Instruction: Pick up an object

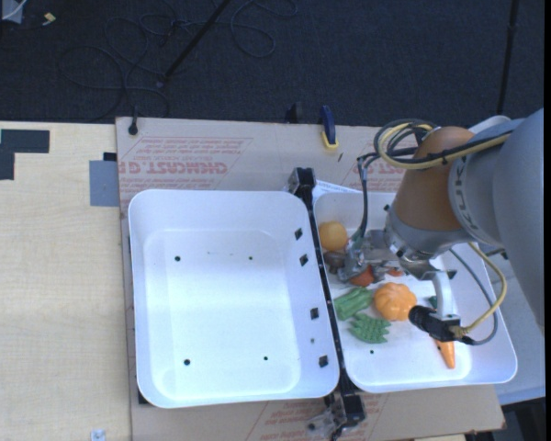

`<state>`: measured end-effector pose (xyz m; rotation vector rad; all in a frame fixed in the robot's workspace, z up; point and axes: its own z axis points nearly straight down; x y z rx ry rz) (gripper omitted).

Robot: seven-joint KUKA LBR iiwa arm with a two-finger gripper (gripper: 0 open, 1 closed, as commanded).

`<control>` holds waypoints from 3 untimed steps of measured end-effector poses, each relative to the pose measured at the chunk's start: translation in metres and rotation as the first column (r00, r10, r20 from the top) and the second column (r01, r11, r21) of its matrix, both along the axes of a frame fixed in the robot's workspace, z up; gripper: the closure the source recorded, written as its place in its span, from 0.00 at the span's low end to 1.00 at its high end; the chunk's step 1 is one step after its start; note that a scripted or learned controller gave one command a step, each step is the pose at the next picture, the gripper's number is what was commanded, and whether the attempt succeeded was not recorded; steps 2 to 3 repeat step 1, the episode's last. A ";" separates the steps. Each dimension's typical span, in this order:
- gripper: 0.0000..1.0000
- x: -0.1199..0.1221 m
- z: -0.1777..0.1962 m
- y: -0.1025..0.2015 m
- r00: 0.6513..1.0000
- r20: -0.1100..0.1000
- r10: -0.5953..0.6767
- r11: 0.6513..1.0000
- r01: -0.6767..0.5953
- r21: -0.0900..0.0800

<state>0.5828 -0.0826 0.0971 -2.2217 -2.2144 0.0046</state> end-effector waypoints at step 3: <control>1.00 -0.056 0.096 0.049 1.000 0.007 0.007 1.000 -0.007 0.002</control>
